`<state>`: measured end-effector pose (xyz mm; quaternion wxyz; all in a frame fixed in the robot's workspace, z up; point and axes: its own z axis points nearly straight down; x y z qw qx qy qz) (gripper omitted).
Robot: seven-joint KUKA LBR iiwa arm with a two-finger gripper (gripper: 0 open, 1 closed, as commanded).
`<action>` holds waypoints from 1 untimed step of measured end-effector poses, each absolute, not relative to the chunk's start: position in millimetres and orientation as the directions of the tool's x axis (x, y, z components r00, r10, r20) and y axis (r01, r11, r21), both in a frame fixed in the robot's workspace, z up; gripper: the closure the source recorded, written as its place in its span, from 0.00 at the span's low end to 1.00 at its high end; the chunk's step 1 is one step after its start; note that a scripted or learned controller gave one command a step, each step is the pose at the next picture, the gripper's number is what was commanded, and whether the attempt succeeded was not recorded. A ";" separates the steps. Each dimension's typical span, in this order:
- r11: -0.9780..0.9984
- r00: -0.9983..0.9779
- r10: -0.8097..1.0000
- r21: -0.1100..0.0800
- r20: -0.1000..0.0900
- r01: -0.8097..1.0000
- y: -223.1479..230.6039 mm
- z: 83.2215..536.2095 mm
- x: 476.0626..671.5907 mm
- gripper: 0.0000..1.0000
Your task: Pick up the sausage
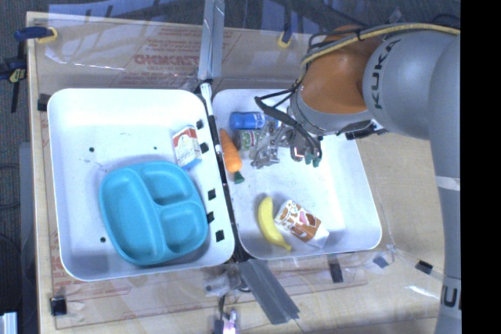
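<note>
The gripper (275, 146) hangs low in the right bin (354, 203); whether it is spread, I cannot tell. No sausage is recognisable near it, so finding it comes next.

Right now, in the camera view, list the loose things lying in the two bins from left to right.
Blue divided tray → small red-and-white carton → carrot → blue can → banana → brown-and-white snack packet. The can and carrot overlap slightly in span; I ordered them by their middles.
</note>
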<state>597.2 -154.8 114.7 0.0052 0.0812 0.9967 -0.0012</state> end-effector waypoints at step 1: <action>0.994 -0.994 -0.110 -0.011 0.003 -0.110 -140.5 94.0 619.4 1.00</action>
